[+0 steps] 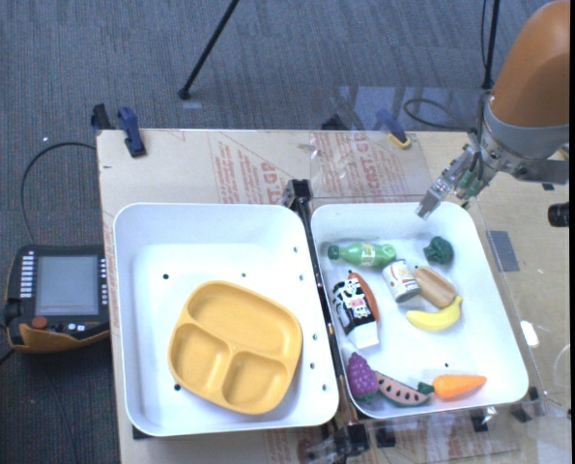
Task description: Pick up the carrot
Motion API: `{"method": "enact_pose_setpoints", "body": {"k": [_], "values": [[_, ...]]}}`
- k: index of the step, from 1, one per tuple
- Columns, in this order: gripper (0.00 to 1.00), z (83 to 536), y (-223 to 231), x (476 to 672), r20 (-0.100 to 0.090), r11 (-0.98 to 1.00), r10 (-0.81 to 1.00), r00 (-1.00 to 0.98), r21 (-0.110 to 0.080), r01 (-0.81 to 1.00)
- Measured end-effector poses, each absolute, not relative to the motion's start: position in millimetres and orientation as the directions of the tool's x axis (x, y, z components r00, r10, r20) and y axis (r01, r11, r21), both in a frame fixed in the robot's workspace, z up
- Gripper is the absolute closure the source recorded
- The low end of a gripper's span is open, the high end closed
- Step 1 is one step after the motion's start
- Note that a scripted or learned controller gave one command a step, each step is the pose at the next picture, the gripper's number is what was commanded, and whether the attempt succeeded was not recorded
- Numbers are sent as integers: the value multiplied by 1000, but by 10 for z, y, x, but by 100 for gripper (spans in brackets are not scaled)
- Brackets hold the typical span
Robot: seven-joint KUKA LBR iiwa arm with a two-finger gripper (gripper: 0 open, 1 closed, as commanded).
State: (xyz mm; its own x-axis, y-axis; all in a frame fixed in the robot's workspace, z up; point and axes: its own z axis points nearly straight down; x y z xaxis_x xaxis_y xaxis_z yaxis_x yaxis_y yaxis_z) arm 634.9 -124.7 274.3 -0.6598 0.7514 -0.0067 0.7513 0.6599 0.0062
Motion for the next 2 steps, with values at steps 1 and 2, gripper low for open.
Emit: {"method": "enact_pose_setpoints", "body": {"k": [1, 2], "values": [[100, 2583, -2142, 6330, -1, 523, 852, -523, 0, 852], [100, 1445, -1546, 6269, 13, 500, 866, -500, -8, 866]]}}
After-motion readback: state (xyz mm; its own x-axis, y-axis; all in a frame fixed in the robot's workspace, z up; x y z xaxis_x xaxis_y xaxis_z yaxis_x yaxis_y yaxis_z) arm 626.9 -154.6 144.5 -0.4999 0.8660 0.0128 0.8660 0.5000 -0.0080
